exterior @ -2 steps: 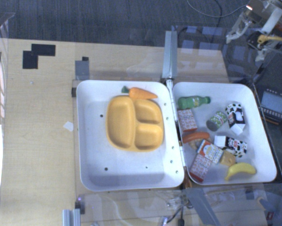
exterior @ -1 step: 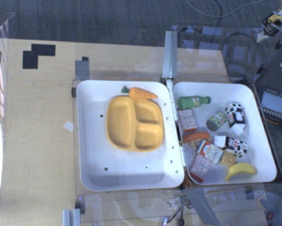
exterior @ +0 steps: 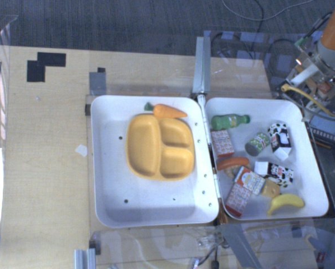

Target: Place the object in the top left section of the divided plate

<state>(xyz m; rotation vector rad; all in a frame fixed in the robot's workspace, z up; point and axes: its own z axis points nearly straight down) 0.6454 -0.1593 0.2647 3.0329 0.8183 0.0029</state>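
Carrot (exterior: 168, 111) is lying against the left bin's (exterior: 108, 206) far wall, just touching the yellow divided plate's (exterior: 159, 147) rim, outside its sections. I'm seeing the arm (exterior: 331, 41) hanging beyond the right bin's (exterior: 319, 203) far-right corner, so no grasp yet.

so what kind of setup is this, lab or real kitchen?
Likely a lab test bench: two white bins on a wooden table, toy food such as a carrot and banana, a yellow divided plate, loose cables on carpet.
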